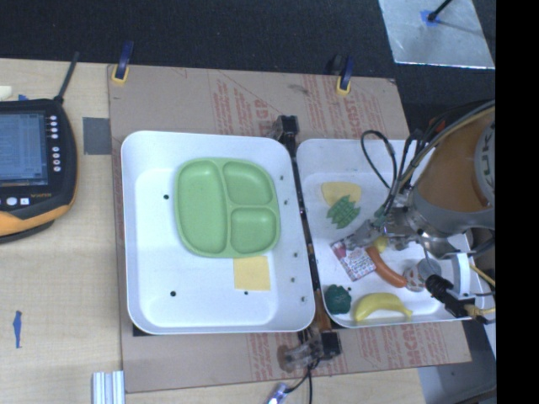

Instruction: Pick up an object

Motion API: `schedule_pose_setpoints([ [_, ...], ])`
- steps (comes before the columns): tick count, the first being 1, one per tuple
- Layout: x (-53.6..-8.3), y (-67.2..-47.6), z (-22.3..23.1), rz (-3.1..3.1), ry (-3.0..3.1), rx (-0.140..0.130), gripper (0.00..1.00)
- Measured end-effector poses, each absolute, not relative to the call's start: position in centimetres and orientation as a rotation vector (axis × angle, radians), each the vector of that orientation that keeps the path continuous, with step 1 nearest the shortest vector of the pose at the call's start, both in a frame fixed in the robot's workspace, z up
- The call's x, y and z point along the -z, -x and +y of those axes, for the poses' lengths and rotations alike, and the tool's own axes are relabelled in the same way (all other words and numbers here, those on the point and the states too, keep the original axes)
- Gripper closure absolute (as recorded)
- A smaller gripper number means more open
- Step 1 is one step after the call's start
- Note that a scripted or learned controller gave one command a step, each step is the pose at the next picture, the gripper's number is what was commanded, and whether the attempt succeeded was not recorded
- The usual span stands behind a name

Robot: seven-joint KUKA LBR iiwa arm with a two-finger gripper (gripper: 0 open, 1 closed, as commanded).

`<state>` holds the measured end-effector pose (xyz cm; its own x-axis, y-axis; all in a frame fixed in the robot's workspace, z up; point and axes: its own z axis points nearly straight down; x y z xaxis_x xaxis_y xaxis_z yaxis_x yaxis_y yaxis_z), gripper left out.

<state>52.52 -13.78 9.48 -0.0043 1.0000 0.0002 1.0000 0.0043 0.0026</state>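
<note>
The right bin (313, 225) holds several small things. A yellow wedge (340, 193) lies at its far side with a green leafy piece (343, 213) against it. A pink and white packet (355, 261) lies in the middle, and an orange carrot (389, 270) lies just right of it. A dark green broccoli (338, 298) and a yellow banana (381, 307) lie along the near wall. My gripper (384, 236) is low in this bin, over the packet's right end and the carrot's upper end. Its body hides what lies under it.
The left bin (143, 225) holds a green divided plate (226, 206) and a flat yellow square (252, 273). A teach pendant (29, 171) lies on the bench at far left. Black cables (389, 162) loop over the right bin's far corner. The arm (455, 175) covers the bin's right side.
</note>
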Motion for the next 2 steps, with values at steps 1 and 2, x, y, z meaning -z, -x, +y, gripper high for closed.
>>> schedule_pose_setpoints([
  [1,-10.55,-52.59,-13.73,2.231,-2.21,-0.004,1.0],
  [2,-10.54,-52.58,-13.73,2.232,-2.209,-0.003,0.0],
])
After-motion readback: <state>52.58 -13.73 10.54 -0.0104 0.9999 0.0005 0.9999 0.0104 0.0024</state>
